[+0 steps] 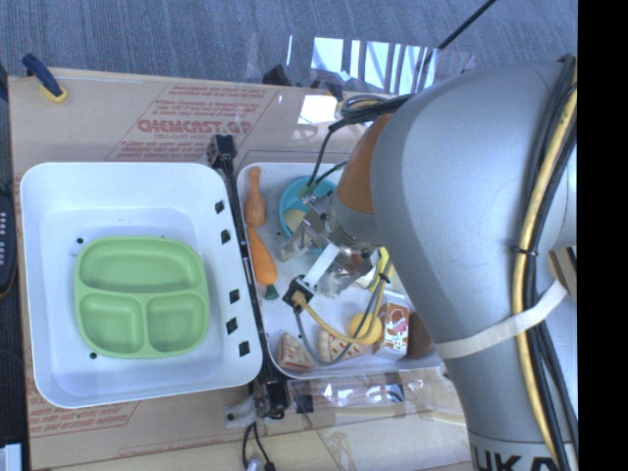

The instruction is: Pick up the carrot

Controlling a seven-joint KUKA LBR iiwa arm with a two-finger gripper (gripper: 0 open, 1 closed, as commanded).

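- Carrot point(262, 256), orange with a green tip, lies along the left wall of the right bin point(278, 314), just to the camera view's left of the gripper point(297, 238).
- The gripper hangs low over the right bin; whether it is open or closed cannot be told.
- A green divided plate point(142, 297) sits in the left bin point(39, 263), well beyond the carrot from the gripper.

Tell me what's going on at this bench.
The grey arm has reached into the right bin, with its gripper low among the toy foods. The carrot lies on the bin floor along the left wall, just beside the gripper and not lifted. The left bin holds a green divided plate.
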